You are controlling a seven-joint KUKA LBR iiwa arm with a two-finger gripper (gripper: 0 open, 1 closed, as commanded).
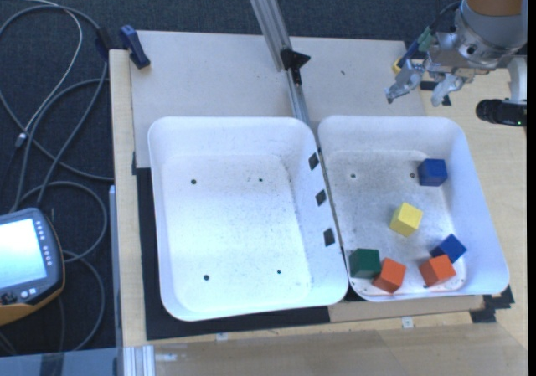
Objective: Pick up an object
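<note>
My gripper [421, 91] hangs high above the far rim of the right bin [469, 157], fingers spread apart with nothing between them. Below it in the right bin lie several small blocks: a blue cube [432, 172] near the far wall, a yellow cube [406, 219] in the middle, a second blue block [450, 247] near the right wall, an orange block [436, 270] beside it, another orange block [389, 275] and a green cube [364, 263] at the near rim.
The left bin [167, 148] sits beside the right one, split by a ridge with black clips. A slanted metal rod [266, 10] crosses the bench behind the bins. A blue clamp [134, 45] sits at the bench's far left corner.
</note>
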